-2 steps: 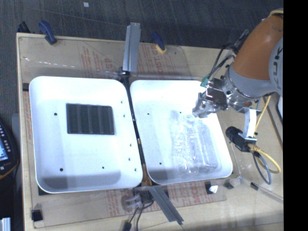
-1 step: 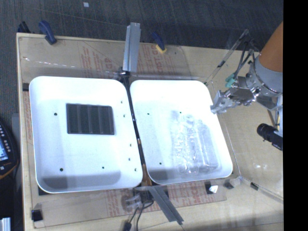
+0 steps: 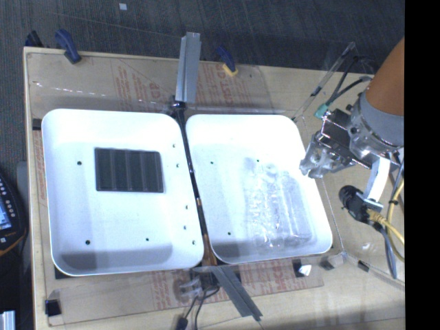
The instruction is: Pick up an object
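Looking down, we see a clear plastic bottle (image 3: 278, 205) lying in the right bin (image 3: 227, 143), a dark ridged block (image 3: 129, 170) in the left bin (image 3: 62, 184), the gripper (image 3: 315, 162) at centre right over the right bin's rim, its grip we cannot tell.

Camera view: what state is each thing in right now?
Dark ribbed block: lying flat in the left bin.
Clear plastic items: lying in the right bin, untouched.
Pincer: at the right bin's right rim, holding nothing visible.
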Motion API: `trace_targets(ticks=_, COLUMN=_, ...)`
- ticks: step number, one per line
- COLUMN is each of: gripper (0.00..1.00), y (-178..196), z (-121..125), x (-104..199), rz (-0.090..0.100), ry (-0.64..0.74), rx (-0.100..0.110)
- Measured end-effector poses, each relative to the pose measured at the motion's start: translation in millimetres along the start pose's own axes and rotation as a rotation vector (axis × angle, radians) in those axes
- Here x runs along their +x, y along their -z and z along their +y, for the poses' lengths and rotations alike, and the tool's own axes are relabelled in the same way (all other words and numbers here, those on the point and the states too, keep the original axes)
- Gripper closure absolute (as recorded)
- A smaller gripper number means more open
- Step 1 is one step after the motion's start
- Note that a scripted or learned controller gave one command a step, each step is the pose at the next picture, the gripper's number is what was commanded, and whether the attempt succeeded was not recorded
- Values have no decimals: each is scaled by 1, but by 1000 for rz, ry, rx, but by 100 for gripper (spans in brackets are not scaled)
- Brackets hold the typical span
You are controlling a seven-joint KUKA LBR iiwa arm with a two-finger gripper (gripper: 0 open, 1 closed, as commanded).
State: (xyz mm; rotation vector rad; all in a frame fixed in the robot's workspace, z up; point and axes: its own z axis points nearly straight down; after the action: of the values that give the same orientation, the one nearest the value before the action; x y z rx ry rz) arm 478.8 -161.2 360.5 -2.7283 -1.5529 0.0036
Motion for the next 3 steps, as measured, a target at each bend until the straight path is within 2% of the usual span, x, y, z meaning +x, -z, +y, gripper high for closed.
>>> trace_targets(ticks=1, gripper=100, y=5, z=21, x=-32, rz=-1, ry=362, rx=-6)
trace_targets(ticks=2, gripper=100, y=-78, z=19, x=-35, rz=-1, ry=503, rx=-1)
trace_targets(ticks=3, gripper=0, y=-78, z=19, x=-35, rz=-1, ry=503, rx=-2)
